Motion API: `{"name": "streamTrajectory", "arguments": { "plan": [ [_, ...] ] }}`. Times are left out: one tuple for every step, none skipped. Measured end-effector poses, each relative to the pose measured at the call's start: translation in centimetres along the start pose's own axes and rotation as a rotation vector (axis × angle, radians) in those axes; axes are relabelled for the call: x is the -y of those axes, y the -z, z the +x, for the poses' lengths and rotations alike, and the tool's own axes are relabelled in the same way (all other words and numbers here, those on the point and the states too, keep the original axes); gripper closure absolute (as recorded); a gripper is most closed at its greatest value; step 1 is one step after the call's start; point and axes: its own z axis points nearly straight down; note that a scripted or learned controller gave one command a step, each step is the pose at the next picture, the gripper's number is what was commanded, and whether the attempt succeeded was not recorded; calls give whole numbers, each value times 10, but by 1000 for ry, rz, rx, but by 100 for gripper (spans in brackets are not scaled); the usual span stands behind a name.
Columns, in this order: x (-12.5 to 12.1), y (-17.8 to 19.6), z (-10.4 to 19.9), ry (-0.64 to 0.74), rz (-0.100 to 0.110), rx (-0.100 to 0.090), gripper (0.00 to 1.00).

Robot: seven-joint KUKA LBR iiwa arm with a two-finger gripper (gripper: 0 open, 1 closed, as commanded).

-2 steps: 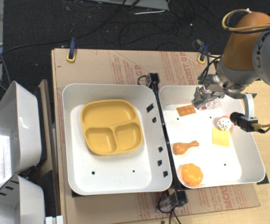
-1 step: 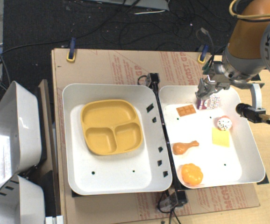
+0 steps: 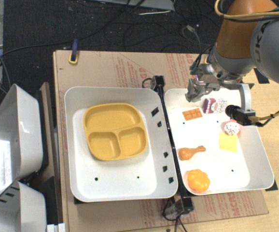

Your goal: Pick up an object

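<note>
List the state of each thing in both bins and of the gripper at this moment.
Divided yellow plate: upright in the left bin, nothing in its compartments.
Orange waffle piece: flat in the right bin.
Toy drumstick: on its side.
Orange pepper: near the bin's front edge.
Yellow square: flat.
Spotted ball: beside the yellow square.
Purple-and-white pack: beside the gripper.
Gripper: over the right bin's back edge, holding nothing visible.

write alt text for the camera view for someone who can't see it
A grey robot arm's claw hangs over the right bin's far corner, above a waffle piece, chicken drumstick, cheese slice and orange pepper. The left bin holds a yellow divided plate.
</note>
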Motion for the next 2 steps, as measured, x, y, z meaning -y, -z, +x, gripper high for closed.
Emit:
{"name": "streamTrajectory", "arguments": {
  "plan": [
    [12,-5,54,-1,5,0,100],
    [6,-1,111,1,1,-1,100]
  ]
}}
